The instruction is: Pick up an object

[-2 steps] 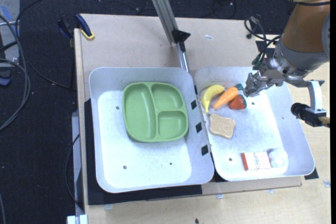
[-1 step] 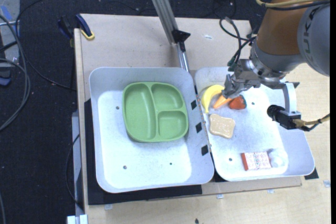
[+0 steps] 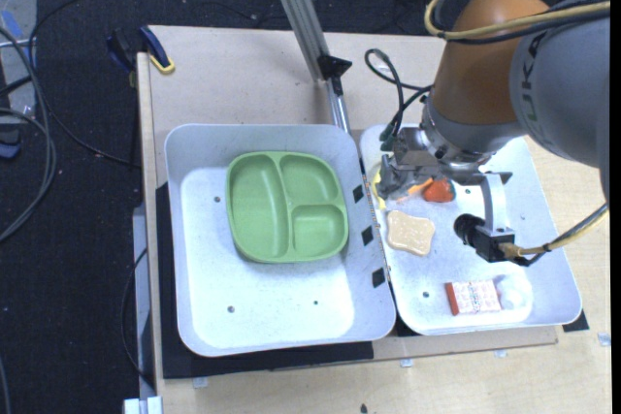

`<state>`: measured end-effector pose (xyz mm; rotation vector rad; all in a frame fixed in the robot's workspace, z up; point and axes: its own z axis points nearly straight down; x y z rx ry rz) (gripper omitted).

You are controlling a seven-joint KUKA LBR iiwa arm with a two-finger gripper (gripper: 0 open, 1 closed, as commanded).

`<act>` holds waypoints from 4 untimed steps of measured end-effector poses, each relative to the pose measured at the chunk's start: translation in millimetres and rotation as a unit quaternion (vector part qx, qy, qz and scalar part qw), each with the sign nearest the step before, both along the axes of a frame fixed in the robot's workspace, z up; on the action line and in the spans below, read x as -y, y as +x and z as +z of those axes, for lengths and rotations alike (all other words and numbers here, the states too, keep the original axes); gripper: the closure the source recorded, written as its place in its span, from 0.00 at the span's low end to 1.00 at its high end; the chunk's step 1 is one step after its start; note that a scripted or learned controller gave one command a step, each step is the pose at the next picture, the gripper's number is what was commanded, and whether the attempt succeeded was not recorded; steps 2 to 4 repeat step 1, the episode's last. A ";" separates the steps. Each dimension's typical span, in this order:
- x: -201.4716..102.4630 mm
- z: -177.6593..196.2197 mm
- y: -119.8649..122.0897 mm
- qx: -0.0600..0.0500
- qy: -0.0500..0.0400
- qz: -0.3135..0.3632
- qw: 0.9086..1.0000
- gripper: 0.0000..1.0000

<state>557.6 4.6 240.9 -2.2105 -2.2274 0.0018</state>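
The gripper hangs low near the right bin's left edge beside an orange object; its grip seems unclear, cannot tell.

Orange object half under the tool

A single fixed camera looks down at a slant on the wooden bench from above, set far enough back to take in both white bins whole. The left bin, holding a green divided plate, lies near the middle of the frame; the right bin sits toward the right edge. The grey-and-orange arm enters from the right, looming large and close to the lens. Dark floor with cables fills the far and left margins.
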 end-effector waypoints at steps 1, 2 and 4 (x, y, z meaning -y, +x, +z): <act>-56.8 -12.9 -8.6 0.001 0.000 0.000 1.000 1.00; -56.8 -12.9 -8.6 0.001 0.000 0.000 1.000 1.00; -56.8 -12.9 -8.6 0.001 0.000 0.000 1.000 1.00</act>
